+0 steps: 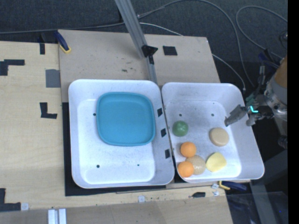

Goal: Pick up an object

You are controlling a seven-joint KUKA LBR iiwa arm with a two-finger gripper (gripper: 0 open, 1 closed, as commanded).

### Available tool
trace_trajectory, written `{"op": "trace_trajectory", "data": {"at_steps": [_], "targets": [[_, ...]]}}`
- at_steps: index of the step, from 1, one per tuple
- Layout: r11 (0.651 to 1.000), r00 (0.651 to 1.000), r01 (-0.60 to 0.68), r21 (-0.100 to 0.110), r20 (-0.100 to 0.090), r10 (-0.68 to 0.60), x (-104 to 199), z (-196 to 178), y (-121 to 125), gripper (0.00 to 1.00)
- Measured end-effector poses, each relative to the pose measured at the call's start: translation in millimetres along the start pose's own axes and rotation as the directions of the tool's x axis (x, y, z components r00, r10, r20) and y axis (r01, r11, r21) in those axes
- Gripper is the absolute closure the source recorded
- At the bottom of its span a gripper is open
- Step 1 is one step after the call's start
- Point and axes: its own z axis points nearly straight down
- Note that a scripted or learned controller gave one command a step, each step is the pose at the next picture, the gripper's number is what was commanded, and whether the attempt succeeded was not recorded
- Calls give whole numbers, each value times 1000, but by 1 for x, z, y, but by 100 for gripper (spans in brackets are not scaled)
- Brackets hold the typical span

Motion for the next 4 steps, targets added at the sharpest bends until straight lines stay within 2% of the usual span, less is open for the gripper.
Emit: {"op": "trace_trajectory", "data": {"at_steps": [1, 2, 4], "targets": [[1000, 1000, 0, 0, 0, 0, 0, 0, 0, 0], [1000, 1000, -1, 6, -1, 1, -3, 62, 1, 0], [1000, 1000, -1, -3, 3, 1, 1, 154, 0, 0]]}}
